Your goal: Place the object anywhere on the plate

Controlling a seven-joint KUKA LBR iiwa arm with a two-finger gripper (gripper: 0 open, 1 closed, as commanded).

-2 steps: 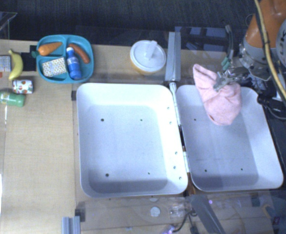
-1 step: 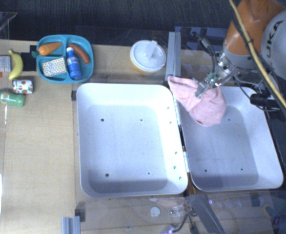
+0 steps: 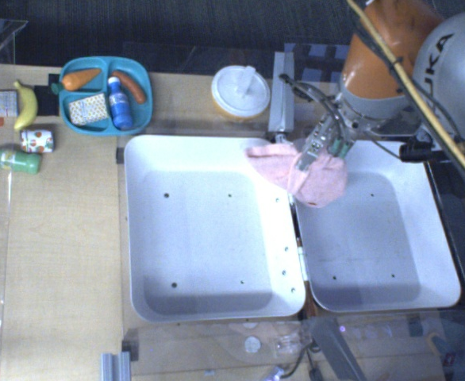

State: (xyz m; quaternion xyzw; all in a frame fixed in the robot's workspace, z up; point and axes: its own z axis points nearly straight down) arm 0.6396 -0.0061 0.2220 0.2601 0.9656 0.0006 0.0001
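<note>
camera view: claw (image 3: 318, 148) sits upper centre-right, over the seam between the two white bins, closed on a pink cloth (image 3: 304, 177). the cloth hangs from its fingers and drapes across the top of the divider, part over the left bin (image 3: 209, 292), part over the right bin (image 3: 391, 284). it looks lifted rather than lying flat, can't be sure.

likely target is the blue divided plate (image 3: 144, 94) on the worktop (image 3: 58, 236), upper left of frame, well apart from the cloth.

doing it well, my read: get the trailing edge clear of the bin rim before traversing left, keep height over the white lidded container (image 3: 240, 92), release low so the cloth doesn't slide off. the plate already holds food, so aim for the bulk of the cloth to land inside the rim.

counts: 2 bins, 1 cloth, 1 plate, 1 lidded container, 1 banana (image 3: 26, 105), 1 small can (image 3: 36, 140), 1 green bottle (image 3: 10, 159).
</note>
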